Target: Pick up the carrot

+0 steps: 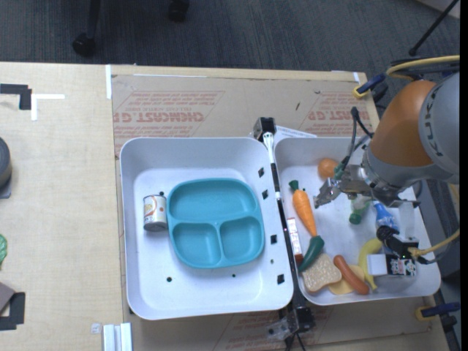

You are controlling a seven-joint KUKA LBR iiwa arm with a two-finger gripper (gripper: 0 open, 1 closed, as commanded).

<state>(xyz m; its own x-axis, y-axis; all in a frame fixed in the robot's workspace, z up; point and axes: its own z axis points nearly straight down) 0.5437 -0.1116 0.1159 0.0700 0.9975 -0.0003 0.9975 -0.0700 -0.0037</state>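
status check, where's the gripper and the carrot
Gripper over right bin, nothing in it. Carrot lying just left of it, near the divider. Green pepper below the carrot's tip.

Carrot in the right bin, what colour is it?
Orange with a green top, clearest in the camera view: carrot.

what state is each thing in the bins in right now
carrot: lying flat in right bin, near the divider, not held
tool: low over right bin, just right of the carrot
can: on its side in left bin, beside the tray
tray: flat, right way up
bread: lying flat
hot dog: lying flat
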